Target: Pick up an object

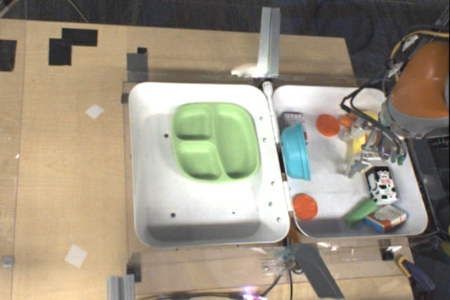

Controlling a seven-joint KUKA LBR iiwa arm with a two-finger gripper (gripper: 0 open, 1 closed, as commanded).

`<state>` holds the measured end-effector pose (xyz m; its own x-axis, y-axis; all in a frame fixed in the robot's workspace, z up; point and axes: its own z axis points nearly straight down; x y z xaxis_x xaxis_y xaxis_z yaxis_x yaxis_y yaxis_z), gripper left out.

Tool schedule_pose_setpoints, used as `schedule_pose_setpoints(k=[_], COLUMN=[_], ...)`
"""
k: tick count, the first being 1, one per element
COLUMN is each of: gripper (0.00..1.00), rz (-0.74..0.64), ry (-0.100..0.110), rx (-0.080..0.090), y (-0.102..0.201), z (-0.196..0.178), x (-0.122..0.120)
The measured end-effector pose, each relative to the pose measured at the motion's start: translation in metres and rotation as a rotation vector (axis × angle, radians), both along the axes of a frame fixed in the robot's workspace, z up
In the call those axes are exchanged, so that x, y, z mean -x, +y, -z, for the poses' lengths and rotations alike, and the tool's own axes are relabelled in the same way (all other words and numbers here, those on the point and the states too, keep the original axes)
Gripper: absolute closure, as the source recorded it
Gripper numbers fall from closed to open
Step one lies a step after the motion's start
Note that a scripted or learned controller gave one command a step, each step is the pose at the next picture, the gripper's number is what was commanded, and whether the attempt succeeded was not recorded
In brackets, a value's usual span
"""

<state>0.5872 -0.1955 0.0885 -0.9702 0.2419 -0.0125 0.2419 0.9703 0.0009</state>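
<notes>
Two shallow white bins are sitting side by side on a wooden worktop (63, 151). The left bin (151, 214) is holding one thing: a green divided plate (214, 140) with three compartments, lying flat near its middle. The right bin (330, 172) is carrying the clutter. A blue dish (296, 151) is leaning on its edge against the wall next to the left bin, with a small purple-edged packet (292, 119) just behind it. Two orange round pieces are lying in this bin, one (328, 125) near the far wall and one (304, 206) at the near wall. A green elongated object (361, 211) is resting beside a blue-and-red box (387, 219) in the near right corner, and a black-and-white cow-patterned item (382, 185) is sitting just above them. The grey arm with its orange band (420, 84) is reaching in over the right bin, the gripper (360, 151) hovering low near a yellow item (357, 144); whether the fingers are released or clenched cannot be told amid the cables.
</notes>
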Motion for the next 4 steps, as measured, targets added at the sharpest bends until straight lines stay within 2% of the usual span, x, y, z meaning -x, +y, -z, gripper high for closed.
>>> schedule_pose_setpoints(k=[1, 2, 3, 4], gripper=[1.00, 0.00, 0.00, 1.00], rz=[-0.006, -0.007, 0.051, 0.044], ry=[-0.016, -0.015, -0.001, -0.018], rx=[0.005, 0.004, 0.000, 0.005], y=[0.000, 0.001, -0.004, -0.004], z=[-0.016, -0.015, -0.001, -0.016], x=[-0.005, -0.005, 0.044, 0.038])
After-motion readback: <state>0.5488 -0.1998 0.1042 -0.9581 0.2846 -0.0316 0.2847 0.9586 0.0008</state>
